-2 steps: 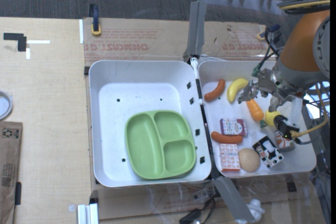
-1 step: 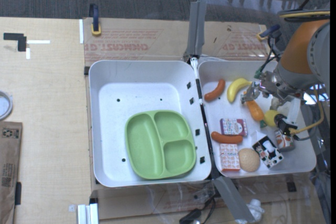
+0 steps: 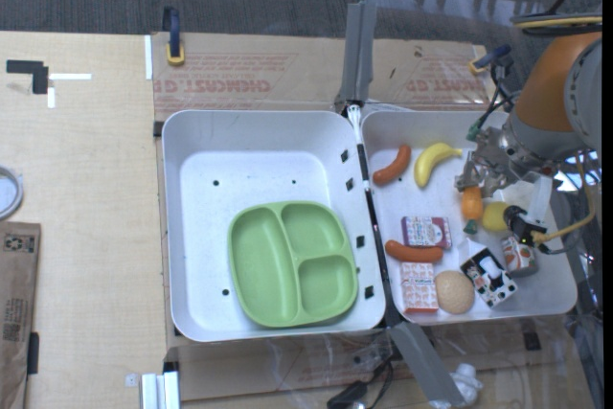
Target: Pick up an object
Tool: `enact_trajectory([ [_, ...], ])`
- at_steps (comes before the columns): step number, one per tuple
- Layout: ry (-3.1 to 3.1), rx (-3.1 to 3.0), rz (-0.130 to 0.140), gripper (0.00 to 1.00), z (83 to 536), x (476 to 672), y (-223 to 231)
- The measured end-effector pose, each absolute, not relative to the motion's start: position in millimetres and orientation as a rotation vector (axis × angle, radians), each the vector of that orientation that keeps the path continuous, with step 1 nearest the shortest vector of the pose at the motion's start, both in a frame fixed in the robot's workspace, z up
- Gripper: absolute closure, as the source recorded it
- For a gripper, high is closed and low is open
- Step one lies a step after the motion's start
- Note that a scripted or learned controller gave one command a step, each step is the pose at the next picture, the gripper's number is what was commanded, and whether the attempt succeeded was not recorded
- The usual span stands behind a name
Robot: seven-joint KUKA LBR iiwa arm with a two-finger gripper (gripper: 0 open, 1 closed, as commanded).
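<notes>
The gripper (image 3: 476,177) hangs low in the right bin (image 3: 565,302), just above the carrot (image 3: 471,205) — whether its fingers are open cannot be told. Nothing looks lifted yet; the banana (image 3: 433,161) lies left of the carrot.

Both bins (image 3: 182,206) look like smooth, slightly glossy white plastic; the green divided plate (image 3: 290,261) is matt plastic. The bench (image 3: 86,158) has a pale wood-grain finish, with brown printed cardboard (image 3: 259,72) along its far edge. The banana (image 3: 433,160) and sausages (image 3: 391,165) have a shiny, plastic-toy sheen
</notes>
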State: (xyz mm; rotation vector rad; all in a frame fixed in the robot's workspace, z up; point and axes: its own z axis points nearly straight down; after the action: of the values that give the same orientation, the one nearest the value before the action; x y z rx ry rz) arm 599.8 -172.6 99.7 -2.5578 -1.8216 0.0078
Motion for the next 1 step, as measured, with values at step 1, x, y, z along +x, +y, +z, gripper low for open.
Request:
enact_trajectory([
  [1,-1.718,-2.63,0.005,1.0,205.2,580.9,-138.4],
])
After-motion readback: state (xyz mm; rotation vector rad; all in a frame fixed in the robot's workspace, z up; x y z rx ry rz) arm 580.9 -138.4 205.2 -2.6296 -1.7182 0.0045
